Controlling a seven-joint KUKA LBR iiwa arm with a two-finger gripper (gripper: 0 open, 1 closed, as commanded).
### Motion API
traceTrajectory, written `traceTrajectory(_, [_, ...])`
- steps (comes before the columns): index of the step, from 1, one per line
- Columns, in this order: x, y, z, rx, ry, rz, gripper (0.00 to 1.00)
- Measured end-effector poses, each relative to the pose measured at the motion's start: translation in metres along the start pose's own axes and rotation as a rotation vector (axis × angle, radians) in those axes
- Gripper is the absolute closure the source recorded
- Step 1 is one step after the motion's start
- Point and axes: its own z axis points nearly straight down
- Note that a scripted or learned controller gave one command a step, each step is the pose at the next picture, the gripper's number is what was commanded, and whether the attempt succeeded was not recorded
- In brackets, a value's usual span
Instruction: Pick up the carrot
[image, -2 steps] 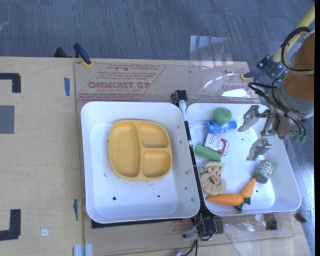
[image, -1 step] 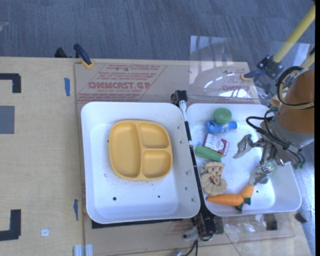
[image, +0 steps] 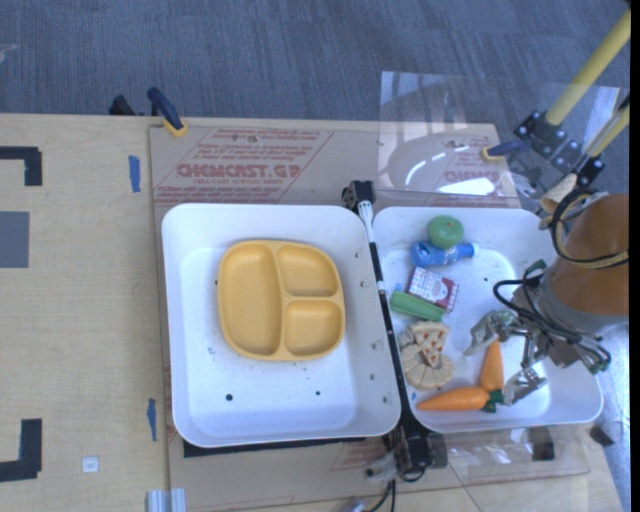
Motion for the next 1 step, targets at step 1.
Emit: traceTrajectory(1, [-0.0046, 0.0005, -0.0126, 0.006, -0.010, -0.005, 1.00])
